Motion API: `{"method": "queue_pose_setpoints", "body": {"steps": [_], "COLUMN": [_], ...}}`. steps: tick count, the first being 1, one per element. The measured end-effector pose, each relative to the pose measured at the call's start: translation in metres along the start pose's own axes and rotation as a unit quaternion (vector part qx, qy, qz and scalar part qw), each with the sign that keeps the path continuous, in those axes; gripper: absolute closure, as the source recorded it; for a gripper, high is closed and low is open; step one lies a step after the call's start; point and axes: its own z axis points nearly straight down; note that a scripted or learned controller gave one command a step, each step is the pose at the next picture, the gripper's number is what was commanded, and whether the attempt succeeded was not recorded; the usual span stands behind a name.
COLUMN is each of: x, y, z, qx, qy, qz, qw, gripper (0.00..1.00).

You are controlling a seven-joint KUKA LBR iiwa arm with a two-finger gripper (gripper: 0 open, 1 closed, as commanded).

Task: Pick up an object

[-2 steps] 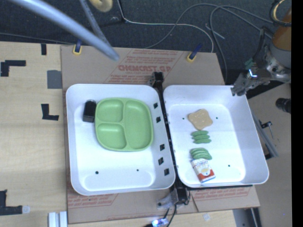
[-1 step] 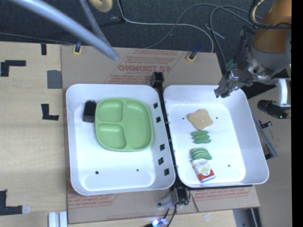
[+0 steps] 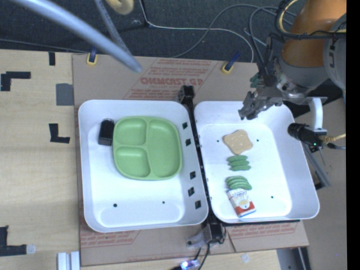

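Over the back edge of the right bin point(image 3: 301, 167) hangs the gripper point(image 3: 251, 110), dark and small against the white floor, with the grey arm and its orange band point(image 3: 315, 24) rising behind it at the upper right. Its fingers are too small and dark to read, so I cannot tell whether they stand apart or together; nothing shows between them, and they hang clear of the objects below.

Four things lie in a rough column down the middle of that bin. Nearest the gripper is a tan slice of toast point(image 3: 238, 142), lying flat. Just below it sits a green pea pod point(image 3: 239, 162), then a second, rounder green pod point(image 3: 238, 182). Touching that one at the front is a small white carton with a red base point(image 3: 242, 202), lying on its side.

Across the divider, the left bin point(image 3: 135, 212) holds a light green divided plate point(image 3: 148, 148) with three compartments, lying flat in the bin's middle. A small black block point(image 3: 106, 132) rests just beside the plate's left rim, near the bin's back left corner.
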Motion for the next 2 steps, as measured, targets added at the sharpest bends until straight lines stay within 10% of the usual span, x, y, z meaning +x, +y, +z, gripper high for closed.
{"method": "queue_pose_setpoints", "body": {"steps": [2], "x": [0.109], "y": [-0.029], "z": [0.03], "qx": [0.001], "qy": [0.0], "qz": [0.0], "qw": [1.0], "gripper": [1.0]}}
